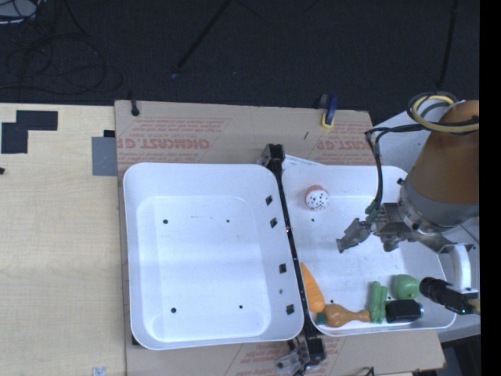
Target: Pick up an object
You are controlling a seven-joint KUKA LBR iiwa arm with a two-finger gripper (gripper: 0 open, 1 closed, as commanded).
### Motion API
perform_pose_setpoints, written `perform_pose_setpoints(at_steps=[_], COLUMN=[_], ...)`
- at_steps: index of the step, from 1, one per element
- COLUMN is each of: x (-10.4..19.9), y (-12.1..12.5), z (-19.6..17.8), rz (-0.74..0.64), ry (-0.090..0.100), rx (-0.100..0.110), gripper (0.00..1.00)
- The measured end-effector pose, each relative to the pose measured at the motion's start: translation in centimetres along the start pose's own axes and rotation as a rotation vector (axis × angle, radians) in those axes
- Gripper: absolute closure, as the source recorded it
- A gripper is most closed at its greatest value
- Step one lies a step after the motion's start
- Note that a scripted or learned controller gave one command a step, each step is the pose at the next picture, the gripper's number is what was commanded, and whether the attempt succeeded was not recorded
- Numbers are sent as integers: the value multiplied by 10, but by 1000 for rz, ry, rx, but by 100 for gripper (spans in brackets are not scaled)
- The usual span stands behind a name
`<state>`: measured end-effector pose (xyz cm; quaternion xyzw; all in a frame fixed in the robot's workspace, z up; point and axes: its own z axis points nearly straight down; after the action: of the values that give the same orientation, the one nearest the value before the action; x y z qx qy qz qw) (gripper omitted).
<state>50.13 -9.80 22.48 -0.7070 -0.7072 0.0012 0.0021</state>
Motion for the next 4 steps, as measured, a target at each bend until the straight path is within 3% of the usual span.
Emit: perform_pose_setpoints(at_steps=[1,2,3,4], x=[0,-35,28,133], y=[0,-29,3,18], z=[-10,79,-4,-41], rz=[1,4,-6,-10], ry=[1,0,0,1], rx=[2,7,-8,-5], gripper=[100,100,100,100])
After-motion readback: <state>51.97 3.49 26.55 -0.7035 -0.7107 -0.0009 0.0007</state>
